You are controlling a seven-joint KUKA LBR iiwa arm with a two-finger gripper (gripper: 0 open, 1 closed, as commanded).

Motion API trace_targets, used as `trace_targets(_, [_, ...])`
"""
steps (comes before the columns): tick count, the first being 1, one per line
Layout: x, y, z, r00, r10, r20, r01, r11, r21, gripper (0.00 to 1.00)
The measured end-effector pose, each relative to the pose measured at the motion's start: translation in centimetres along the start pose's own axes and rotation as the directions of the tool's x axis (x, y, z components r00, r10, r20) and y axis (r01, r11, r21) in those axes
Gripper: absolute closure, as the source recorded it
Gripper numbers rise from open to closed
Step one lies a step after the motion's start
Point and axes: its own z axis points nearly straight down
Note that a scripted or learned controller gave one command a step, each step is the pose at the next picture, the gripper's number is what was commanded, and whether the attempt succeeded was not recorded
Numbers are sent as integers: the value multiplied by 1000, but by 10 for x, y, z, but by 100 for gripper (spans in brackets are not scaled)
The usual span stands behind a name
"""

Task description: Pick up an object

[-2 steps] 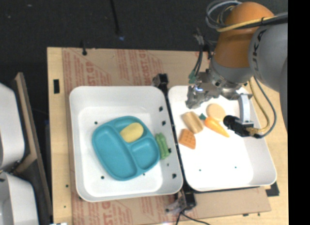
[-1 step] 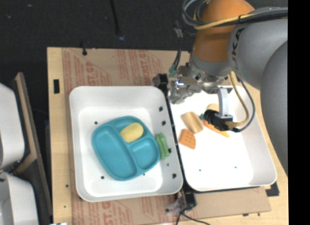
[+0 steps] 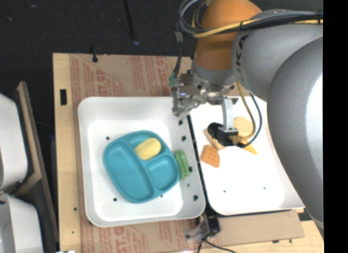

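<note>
The left bin [image 3: 92, 203] and right bin [image 3: 283, 195] sit side by side, touching. Both rest on the bench [image 3: 125, 75], with dark floor [image 3: 65, 12] beyond.

red print on the cardboard sheet [image 3: 117, 75], too blurred to read

One fixed cam above bench [image 3: 109, 72], slanted downward, both white bins [image 3: 87, 132] in frame.
</note>
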Motion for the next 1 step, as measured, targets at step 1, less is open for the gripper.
trace_targets(1, [-2,0,-1,1000,3,1,-3,1000,-1,0])
